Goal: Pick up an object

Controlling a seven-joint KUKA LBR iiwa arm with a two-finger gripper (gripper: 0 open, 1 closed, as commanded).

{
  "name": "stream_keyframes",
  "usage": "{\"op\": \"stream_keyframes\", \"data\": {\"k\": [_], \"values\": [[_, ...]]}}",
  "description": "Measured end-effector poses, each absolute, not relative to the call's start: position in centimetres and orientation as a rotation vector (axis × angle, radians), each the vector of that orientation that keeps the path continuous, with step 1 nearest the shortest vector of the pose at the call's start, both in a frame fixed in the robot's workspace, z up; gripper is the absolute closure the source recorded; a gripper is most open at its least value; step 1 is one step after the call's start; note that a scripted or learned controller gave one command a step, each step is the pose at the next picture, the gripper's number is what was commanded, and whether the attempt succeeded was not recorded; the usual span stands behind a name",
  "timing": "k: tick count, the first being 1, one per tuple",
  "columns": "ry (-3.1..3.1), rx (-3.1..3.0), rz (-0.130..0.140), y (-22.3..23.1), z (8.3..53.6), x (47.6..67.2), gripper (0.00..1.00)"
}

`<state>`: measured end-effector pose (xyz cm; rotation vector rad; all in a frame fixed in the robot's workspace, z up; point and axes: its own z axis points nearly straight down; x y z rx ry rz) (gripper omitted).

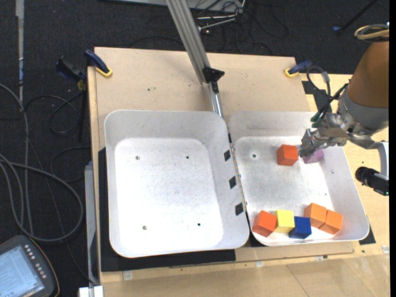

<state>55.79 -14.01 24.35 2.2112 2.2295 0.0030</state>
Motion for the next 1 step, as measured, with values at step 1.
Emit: {"op": "stream_keyframes", "data": {"k": [1], "values": [[2.229,2.211,0.005,-8.67,25.16,58.11,1.0]]}}
